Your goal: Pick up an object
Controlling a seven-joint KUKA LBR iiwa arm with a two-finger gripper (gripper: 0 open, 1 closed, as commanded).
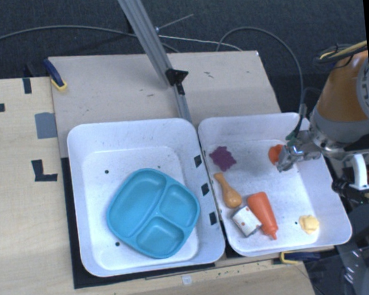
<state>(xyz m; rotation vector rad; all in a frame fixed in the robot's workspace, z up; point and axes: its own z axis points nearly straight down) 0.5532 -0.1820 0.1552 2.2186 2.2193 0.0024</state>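
The surface [19, 193] carries two white bins side by side. The left bin [84, 187] holds a blue divided plate [153, 212]. The right bin [320, 188] holds the loose items. The arm [344, 104] enters from the right, partly cut off by the frame edge. The jaws [289, 157] sit over the right bin's upper right area; whether they are open or closed cannot be told. A small orange-red object [275, 154] lies just beside them, partly hidden. An orange carrot [264, 214] touches a white block [246, 221]. Nearby lie a tan drumstick-shaped item [228, 191], a purple piece [222, 156] and a small yellow item [309, 223].
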